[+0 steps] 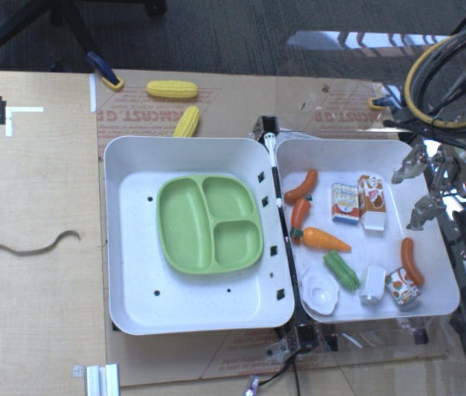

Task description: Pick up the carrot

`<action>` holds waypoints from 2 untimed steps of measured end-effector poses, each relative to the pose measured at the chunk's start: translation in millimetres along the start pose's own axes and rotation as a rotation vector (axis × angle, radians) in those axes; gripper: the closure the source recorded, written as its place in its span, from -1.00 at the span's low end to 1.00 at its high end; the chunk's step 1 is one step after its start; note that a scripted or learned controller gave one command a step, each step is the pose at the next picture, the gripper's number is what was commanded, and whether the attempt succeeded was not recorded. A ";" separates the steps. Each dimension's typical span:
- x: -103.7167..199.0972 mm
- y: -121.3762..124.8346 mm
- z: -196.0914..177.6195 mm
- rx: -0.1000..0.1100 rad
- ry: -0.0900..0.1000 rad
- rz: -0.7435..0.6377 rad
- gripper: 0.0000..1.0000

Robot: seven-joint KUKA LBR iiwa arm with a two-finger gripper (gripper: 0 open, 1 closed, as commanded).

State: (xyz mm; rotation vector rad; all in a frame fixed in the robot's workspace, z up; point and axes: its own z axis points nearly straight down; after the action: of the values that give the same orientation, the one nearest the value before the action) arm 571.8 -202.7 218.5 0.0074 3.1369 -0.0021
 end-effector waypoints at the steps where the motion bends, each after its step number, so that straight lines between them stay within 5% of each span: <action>1: 19.1 66.5 53.4 -0.001 0.002 0.162 -1.00; 2: 46.0 106.8 112.1 -0.001 0.003 0.203 -1.00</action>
State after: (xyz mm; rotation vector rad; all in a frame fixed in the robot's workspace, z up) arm 526.9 -95.8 106.0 0.3258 3.1226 -0.0004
